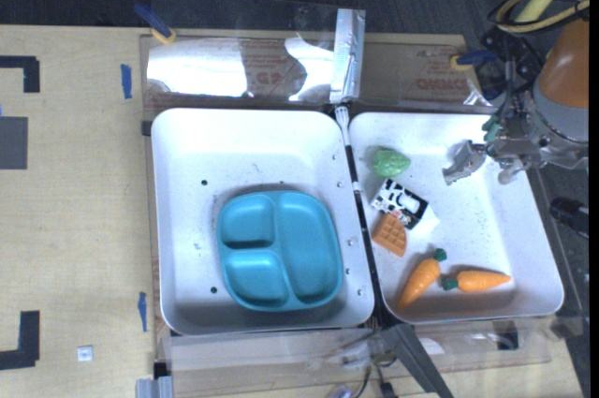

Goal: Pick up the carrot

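1. Right bin (pixel 524 228), near edge: two carrots. One carrot (pixel 418 280) lies tilted; the second carrot (pixel 479 279) lies flat just beside it, green tops almost meeting.
2. Left bin (pixel 187 162): blue divided plate (pixel 278 248).
3. Mid right bin: waffle piece (pixel 390 234), black-and-white toy (pixel 402 202), green item (pixel 391 163).
4. Far right: claw (pixel 477 160), state cannot be told, apart from both carrots.

Two carrots (pixel 420 279) (pixel 479 280), two bins (pixel 178 134) (pixel 538 293)

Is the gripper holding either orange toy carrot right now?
No. Both orange toy carrots lie in the right white bin, apart from the gripper.
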{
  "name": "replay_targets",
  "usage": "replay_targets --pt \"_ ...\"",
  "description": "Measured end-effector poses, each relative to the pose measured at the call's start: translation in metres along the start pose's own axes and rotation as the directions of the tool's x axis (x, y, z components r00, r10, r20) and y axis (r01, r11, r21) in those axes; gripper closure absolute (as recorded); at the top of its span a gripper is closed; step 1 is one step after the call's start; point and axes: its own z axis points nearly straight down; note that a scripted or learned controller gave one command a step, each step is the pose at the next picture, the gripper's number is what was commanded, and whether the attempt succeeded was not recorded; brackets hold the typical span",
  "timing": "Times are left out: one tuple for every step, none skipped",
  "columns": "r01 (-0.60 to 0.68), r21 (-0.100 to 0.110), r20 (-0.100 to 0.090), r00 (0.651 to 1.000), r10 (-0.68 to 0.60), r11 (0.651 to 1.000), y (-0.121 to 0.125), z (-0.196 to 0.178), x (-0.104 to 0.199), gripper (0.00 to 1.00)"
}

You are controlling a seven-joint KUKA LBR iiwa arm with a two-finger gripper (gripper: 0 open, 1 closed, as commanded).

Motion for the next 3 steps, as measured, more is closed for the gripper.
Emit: replay_targets --pt "0.097 0.006 -0.001 0.995 -0.097 0.995 -0.034 0.135 0.015 0.0" --pt "0.091 -0.011 0.004 0.996 -0.091 0.996 -0.065 0.155 0.026 0.0" --pt "0.374 -0.008 0.007 0.927 -0.374 0.927 -0.065 0.155 0.026 0.0"
